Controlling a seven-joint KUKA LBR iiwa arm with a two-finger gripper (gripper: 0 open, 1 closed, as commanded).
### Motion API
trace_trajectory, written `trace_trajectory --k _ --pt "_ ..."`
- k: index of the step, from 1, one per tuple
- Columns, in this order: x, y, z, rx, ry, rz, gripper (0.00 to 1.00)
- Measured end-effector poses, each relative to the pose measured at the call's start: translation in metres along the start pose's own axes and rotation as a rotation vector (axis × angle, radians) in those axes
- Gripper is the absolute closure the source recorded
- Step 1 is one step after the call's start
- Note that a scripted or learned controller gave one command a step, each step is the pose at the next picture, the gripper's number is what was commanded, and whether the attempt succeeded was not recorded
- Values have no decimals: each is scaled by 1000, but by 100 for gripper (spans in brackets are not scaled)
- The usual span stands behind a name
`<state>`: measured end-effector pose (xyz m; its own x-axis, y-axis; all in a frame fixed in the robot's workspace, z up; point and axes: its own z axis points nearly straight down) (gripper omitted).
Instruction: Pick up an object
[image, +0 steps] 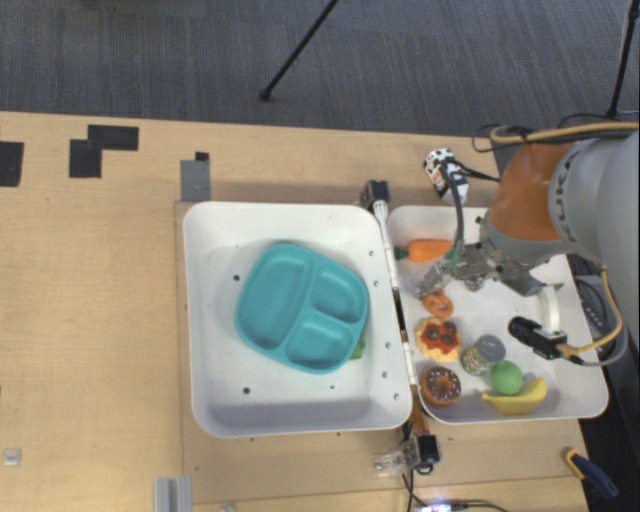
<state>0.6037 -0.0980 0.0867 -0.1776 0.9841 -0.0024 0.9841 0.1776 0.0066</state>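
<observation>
The end effector (447, 275) hung low in the right bin (590, 395), and I could not tell how it was set. An orange carrot (431, 250) lay just beside it on the far side, a small orange piece (437, 303) just nearer. Nearer still sat a red-and-yellow toy (439, 339), a donut (441, 384), a tin (487, 352), a green ball (506, 378) and a banana (517, 397). The left bin (215, 400) carried a teal divided plate (303, 307).

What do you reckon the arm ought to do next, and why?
Probably lower a little further. The gripper hangs low in the right bin, between the carrot and a small orange toy, and nothing shows in its grasp, so no object has been picked up yet.
</observation>
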Motion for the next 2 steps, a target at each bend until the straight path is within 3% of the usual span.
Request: trace_trajectory --k 1,2 --pt "0 0 0 0 0 1 0" --pt "10 -21 -1 -3 0 200 0"
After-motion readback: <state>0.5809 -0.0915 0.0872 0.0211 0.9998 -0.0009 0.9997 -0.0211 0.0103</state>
